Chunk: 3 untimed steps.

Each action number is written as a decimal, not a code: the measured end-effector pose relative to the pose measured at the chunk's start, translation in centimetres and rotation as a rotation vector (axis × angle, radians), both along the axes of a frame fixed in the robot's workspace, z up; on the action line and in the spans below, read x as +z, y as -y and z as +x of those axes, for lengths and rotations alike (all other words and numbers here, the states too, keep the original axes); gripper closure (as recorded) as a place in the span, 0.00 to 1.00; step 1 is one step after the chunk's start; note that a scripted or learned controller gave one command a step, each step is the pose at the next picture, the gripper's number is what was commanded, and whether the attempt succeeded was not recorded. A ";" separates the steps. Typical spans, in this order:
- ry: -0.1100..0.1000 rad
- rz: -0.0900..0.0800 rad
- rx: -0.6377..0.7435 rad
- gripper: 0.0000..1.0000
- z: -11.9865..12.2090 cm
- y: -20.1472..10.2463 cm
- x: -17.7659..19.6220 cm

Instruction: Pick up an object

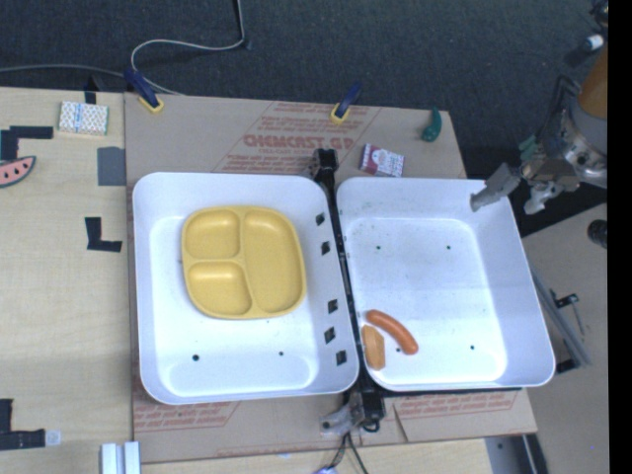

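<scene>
In the right bin (513,363), near its front left corner, lie a red-orange sausage (393,331) and a shorter orange piece (373,348) beside it. A yellow divided plate (243,262) rests in the left bin (158,363). My gripper (513,196) hangs over the far right corner of the right bin, well away from the sausage. It is open, and I see nothing between its fingers (488,196).
Both bins sit on a cardboard sheet (237,136) held by two clamps (146,92). Behind the bins lie a small red and white packet (380,160) and a green item (432,124). A cable (188,45) runs across the dark floor behind.
</scene>
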State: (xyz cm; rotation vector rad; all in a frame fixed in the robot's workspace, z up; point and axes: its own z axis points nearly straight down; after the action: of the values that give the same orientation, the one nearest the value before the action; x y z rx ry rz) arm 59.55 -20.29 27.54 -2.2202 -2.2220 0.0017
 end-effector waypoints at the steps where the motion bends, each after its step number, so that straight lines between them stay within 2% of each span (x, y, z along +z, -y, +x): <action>1: -0.002 0.001 0.001 0.00 1.6 -0.3 -7.9; 2: 0.004 -0.001 0.001 0.00 3.0 0.4 -18.9; 3: 0.007 -0.005 0.003 1.00 3.1 0.5 -17.9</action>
State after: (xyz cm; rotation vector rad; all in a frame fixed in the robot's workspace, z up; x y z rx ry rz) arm 62.64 -20.75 9.68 -2.2226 -2.2314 -0.0004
